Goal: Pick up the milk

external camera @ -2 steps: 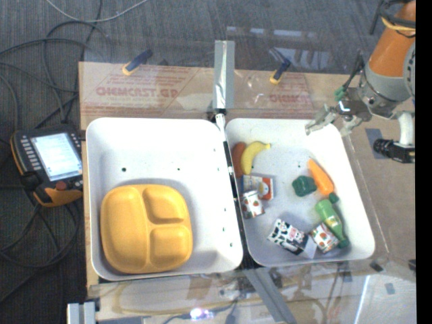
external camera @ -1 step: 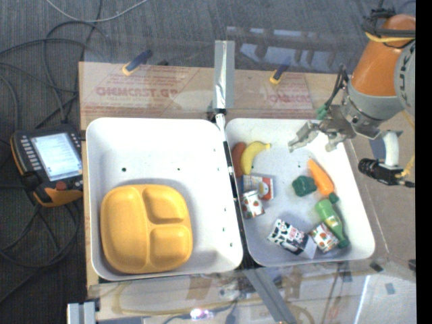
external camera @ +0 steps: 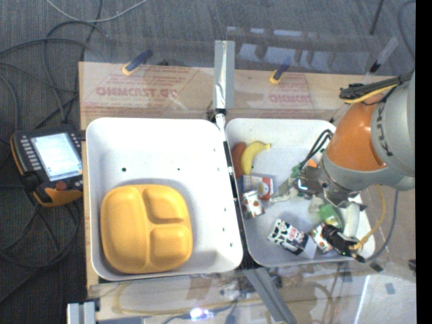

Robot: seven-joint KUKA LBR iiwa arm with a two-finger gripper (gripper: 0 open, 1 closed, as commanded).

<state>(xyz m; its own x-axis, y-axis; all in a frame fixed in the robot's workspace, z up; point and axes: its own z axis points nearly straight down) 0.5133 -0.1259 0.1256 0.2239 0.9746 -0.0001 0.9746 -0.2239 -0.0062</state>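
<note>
Lighting: even, diffuse, from overhead; moderately bright. White bins (external camera: 162, 130) render near full white without losing their rims. Shadows: soft and short, a faint one along the lower edge of the yellow tray (external camera: 146, 229); darker shade under the arm (external camera: 368, 144) in the right bin. Glare: small bright spot at the bottom edge, near centre. Floor: dim, grey. Sharpness: moderate overall; small packages in the right bin look soft, labels unreadable. Edge distortion: slight.
</note>
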